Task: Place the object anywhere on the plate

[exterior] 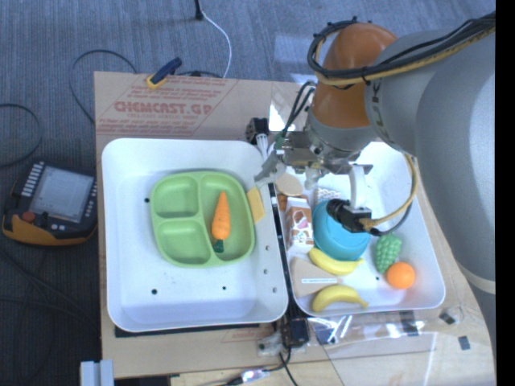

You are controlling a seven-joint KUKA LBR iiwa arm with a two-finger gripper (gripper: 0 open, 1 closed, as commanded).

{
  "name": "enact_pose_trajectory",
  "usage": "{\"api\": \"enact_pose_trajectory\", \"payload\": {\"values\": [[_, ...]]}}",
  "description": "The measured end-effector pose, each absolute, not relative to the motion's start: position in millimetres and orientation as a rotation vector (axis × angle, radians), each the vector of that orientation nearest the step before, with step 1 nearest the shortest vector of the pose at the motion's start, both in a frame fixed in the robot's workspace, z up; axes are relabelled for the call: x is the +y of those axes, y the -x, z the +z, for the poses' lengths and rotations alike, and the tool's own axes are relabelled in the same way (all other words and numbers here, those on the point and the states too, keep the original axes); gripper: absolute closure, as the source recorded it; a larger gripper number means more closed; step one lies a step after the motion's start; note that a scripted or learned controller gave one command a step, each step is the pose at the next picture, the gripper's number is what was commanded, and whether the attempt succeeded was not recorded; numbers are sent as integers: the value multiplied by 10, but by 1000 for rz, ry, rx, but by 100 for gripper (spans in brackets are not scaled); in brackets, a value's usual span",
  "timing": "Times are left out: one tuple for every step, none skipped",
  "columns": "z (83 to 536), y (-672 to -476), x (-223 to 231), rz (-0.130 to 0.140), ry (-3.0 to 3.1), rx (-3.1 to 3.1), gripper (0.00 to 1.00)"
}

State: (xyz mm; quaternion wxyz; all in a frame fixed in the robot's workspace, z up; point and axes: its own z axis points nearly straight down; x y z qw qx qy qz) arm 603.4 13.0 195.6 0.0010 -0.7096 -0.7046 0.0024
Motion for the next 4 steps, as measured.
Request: {"api": "enact_pose_trajectory", "payload": {"values": [[1956, -6034, 129, 7, 2228, -2212, 0], [2040, -6034, 134, 11, 2225, -2213, 100], [2036, -6033, 132, 11, 2225, -2212, 0], [1932, -5923, 891, 4, 1718, -2628, 0]]}}
